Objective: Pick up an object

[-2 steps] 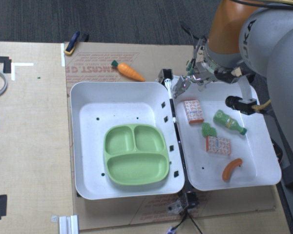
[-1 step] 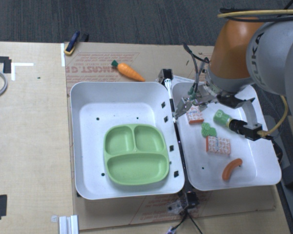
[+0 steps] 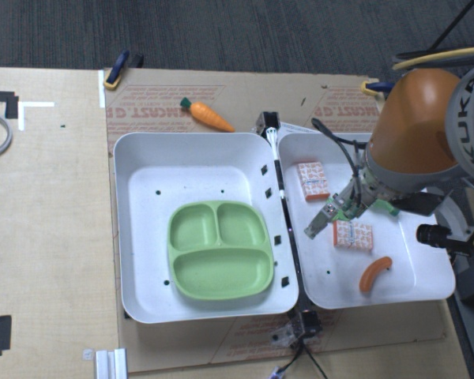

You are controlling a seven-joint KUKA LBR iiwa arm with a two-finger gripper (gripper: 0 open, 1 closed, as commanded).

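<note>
My gripper [image 3: 325, 216] hangs over the right bin [image 3: 426, 287], near its left-middle part, below the orange band of the arm. A pink-and-white box [image 3: 354, 235] lies just to the right of the gripper, close to it or touching it. A second pink-and-white box [image 3: 312, 180] lies further back in the same bin. An orange-red sausage [image 3: 375, 273] rests near the bin's front. I see nothing held in the gripper.
The left bin [image 3: 142, 172] holds a green divided plate [image 3: 220, 249]. A toy carrot [image 3: 208, 114] lies on the cardboard behind the bins. A black clip [image 3: 268, 122] sits at the bins' shared back edge. The arm's bulk covers the right bin's back right.
</note>
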